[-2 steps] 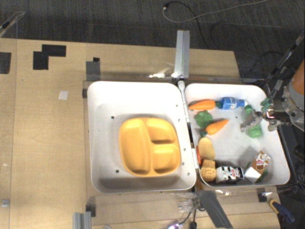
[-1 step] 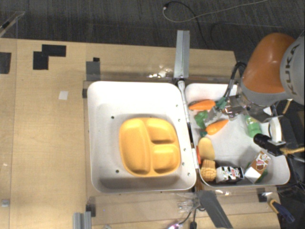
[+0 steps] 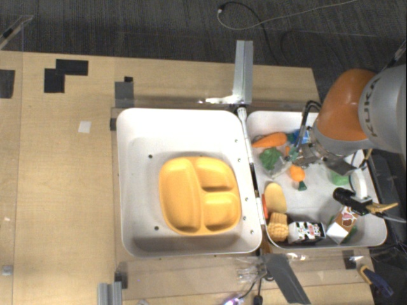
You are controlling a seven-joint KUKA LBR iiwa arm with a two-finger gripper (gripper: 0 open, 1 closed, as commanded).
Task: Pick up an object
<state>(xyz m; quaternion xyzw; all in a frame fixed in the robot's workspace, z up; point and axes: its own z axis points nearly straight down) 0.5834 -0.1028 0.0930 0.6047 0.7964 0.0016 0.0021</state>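
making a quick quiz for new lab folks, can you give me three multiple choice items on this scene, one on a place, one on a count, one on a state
1. Where is the yellow tray?
A. left bin
B. right bin
C. the bench

2. How many compartments does the tray have?
A. one
B. three
C. six

3. How does the corn cob lie?
A. alone at the right bin's centre
B. by the right bin's near wall, beside the small carton
C. on the tray

Answers: 1 A, it sits within the left bin. 2 B, one long and two small sections. 3 B, in the right bin.

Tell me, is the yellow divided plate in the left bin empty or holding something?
Empty: the yellow divided plate shows three bare compartments.
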